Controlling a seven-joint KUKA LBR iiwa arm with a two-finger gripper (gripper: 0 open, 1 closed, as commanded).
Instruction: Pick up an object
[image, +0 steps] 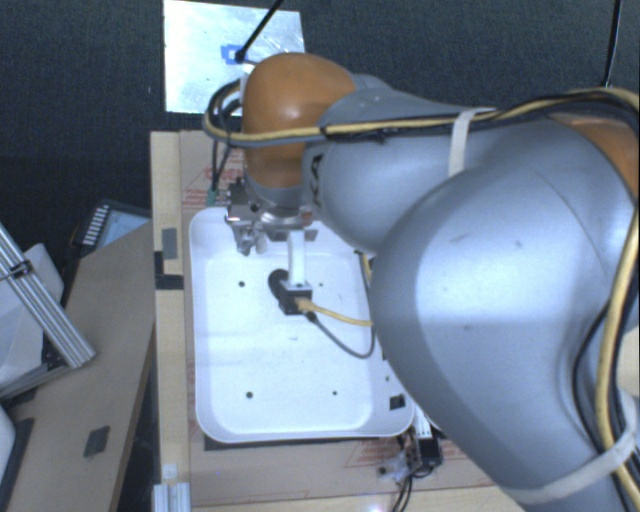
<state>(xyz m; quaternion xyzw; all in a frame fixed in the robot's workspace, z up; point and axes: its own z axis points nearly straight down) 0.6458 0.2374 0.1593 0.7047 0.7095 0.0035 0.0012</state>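
- Closest to the camera, the bulky grey robot arm (500, 280) covers the right half of the frame, with a yellow cable along its top edge.
- Its orange wrist band (285, 100) sits at upper centre, above the metal two-finger gripper (268, 240), which points down over the upper part of the shallow white plastic bin (270, 400).
- Whether the gripper is spread or pressed together cannot be told.
- Just below the gripper, a small black block (290, 295) hangs on a white stem, trailing a yellow-and-grey wire.
- No loose object to pick can be made out on the bin's visible floor.
- Brown cardboard (100, 350) lies at the left.
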